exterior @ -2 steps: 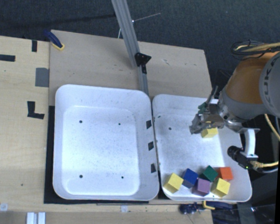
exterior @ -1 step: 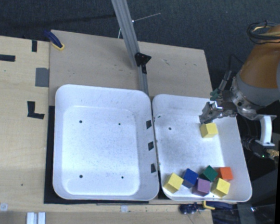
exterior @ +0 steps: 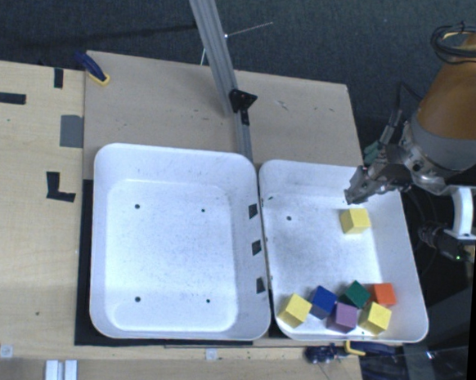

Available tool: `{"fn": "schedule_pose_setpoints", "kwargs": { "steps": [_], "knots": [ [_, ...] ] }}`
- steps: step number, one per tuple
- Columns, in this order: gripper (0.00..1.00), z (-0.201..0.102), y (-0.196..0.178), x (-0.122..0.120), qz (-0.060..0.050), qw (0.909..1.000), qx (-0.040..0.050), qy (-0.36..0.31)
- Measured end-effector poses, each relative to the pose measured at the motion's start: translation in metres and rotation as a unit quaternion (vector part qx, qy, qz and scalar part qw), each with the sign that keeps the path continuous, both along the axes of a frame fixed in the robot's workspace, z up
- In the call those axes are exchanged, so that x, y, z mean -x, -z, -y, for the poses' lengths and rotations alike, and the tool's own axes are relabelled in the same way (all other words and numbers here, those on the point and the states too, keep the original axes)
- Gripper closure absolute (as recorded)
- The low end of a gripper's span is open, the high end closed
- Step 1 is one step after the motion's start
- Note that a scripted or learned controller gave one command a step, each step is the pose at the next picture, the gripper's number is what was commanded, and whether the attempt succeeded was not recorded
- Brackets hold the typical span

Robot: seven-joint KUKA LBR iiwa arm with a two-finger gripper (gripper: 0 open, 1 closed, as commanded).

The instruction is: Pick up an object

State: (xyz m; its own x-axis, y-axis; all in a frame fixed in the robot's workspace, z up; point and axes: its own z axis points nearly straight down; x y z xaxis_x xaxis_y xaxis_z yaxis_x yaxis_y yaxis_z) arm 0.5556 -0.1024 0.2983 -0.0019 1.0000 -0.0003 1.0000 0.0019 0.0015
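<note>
A yellow cube (exterior: 354, 220) lies alone in the upper part of the right bin (exterior: 298, 255). Just above it hangs my gripper (exterior: 358, 191), its dark fingers pointing down at the cube with nothing visibly between them. Along the bin's near edge sits a cluster of cubes: a yellow one (exterior: 296, 309), a blue one (exterior: 323, 301), a purple one (exterior: 345, 316), a green one (exterior: 357, 294), an orange one (exterior: 384, 294) and another yellow one (exterior: 376, 317).
The left bin (exterior: 168, 245) lies beside the right one, with small black clips along the shared edge. A slanted metal pole (exterior: 220, 52) rises behind the bins. The arm's orange band (exterior: 455, 87) stands over the right bin's far corner.
</note>
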Motion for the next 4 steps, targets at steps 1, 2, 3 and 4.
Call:
{"fn": "schedule_pose_setpoints", "kwargs": {
  "steps": [1,2,3,4],
  "knots": [
    [1.0,-0.052,0.003,-0.013,-0.001,1.0,-0.0006,-0.002],
    [1.0,-0.095,0.012,-0.027,-0.002,1.0,-0.0003,-0.002],
    [1.0,-0.152,0.023,-0.042,-0.002,1.0,-0.0006,-0.003],
    [1.0,-0.194,0.037,-0.058,-0.002,1.0,0.0,-0.002]
  ]
}}
